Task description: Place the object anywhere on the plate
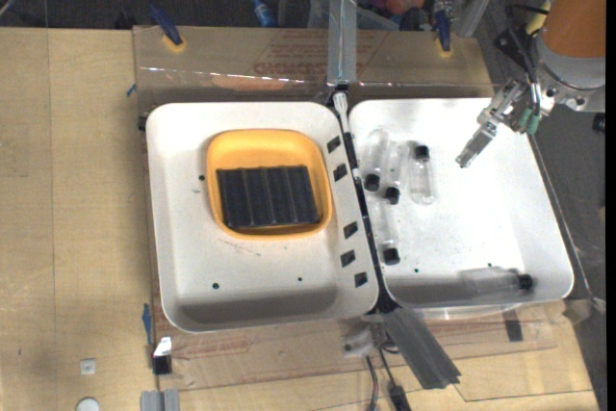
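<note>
while the gripper hangs over the right bin near its upper right, i can't tell how far the claw is open, and i see nothing in it. clear plastic vials w/ black caps lie in the right bin's left part, another near its front edge. yellow plate w/ a dark ridged block sits in the left bin, well apart from the vials.

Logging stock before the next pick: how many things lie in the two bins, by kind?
Orange plate: 1
Dark ribbed block, on the plate: 1
Clear vials with black caps, right bin: 5, counted by their caps since the bodies are faint
Total: 7
</note>
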`<action>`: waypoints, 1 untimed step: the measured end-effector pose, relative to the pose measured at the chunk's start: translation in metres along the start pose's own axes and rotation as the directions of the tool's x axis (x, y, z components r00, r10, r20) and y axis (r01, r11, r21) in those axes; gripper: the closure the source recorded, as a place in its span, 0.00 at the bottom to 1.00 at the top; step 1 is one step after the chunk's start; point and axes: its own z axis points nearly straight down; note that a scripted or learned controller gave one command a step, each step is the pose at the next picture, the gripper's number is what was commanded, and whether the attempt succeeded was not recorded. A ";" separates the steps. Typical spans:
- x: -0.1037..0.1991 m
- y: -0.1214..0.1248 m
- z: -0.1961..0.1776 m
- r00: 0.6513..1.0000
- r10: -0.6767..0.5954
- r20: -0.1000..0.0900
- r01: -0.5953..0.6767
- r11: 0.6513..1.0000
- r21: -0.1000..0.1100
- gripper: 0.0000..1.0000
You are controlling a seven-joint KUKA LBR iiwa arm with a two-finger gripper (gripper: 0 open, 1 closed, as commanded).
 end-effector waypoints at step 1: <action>-0.045 -0.019 0.034 0.948 -0.317 0.007 0.317 0.948 -0.002 0.00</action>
